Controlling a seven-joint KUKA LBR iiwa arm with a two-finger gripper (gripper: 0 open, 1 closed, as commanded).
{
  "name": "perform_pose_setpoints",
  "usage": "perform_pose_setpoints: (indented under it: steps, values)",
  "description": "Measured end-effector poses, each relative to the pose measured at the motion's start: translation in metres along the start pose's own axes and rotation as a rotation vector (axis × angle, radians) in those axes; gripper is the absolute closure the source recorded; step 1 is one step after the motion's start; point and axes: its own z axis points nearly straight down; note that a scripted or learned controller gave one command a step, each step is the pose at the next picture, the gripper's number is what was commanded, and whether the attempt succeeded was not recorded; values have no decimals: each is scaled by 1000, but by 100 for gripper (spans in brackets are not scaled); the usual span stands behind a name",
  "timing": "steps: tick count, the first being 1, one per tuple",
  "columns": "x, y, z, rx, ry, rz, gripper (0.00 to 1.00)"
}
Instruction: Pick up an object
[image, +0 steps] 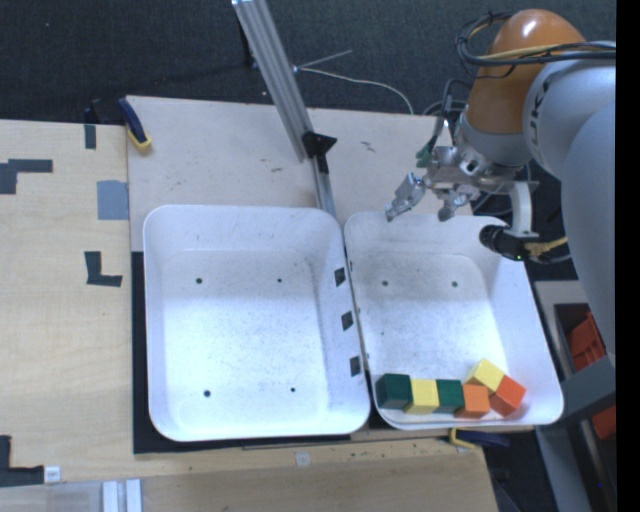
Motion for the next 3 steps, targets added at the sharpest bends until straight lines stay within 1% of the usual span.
perform_pose_setpoints:
  steps: [1, 2, 3]
  values:
    - [-8, -80, 82, 13, 3, 4, 0]
    - [25, -91, 17, -6, 2, -2, 0]
    - [38, -141, 21, 4, 2, 3, 0]
